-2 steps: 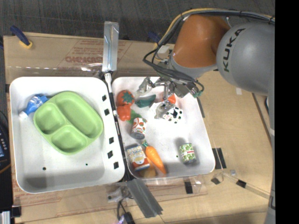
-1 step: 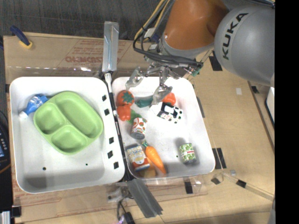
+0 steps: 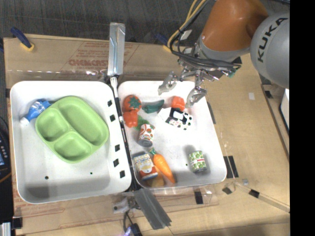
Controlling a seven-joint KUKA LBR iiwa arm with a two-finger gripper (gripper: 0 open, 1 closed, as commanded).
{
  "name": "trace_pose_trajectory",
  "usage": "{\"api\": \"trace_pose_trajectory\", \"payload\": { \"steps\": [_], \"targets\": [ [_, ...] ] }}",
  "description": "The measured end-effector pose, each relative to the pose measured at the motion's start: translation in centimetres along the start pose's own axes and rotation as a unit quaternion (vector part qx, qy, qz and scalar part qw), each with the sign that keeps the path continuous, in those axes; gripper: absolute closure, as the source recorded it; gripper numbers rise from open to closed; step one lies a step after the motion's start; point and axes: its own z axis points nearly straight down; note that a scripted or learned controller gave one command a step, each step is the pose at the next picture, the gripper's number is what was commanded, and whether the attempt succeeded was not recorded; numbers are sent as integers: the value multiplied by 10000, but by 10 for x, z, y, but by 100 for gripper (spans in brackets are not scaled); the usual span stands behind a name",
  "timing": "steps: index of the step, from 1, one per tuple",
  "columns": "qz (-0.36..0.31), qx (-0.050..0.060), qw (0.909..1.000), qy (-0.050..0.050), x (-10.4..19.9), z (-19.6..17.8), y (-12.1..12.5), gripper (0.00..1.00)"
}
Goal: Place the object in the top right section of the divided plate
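Observation:
A green divided plate [image 3: 74, 128] lies in the left bin [image 3: 29, 181]. The right bin [image 3: 211, 146] holds several toy foods: a red tomato-like piece [image 3: 131, 103], a dark green pepper [image 3: 153, 106], a small orange piece [image 3: 177, 102], a black-and-white cow-patterned item [image 3: 179, 118], a small can [image 3: 146, 134], a green-labelled can [image 3: 197, 161], a carrot [image 3: 163, 166] and a jar [image 3: 144, 165]. My gripper [image 3: 181, 88] hangs open above the bin's far edge, just above the orange piece, with nothing between its fingers.
A blue and white object [image 3: 35, 109] lies in the left bin's far left corner, beside the plate. A metal divider strip [image 3: 116, 48] stands between the bins at the back. Brown cardboard bench [image 3: 246, 127] lies to the right of the bins.

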Motion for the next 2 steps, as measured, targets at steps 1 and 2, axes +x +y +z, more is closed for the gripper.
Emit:
{"api": "trace_pose_trajectory", "payload": {
  "steps": [1,2],
  "targets": [
    [-1336,4,9910,-5,15,-1,-9,0],
    [-2732,-2,9620,-5,53,3,-31,0]
  ]
}}
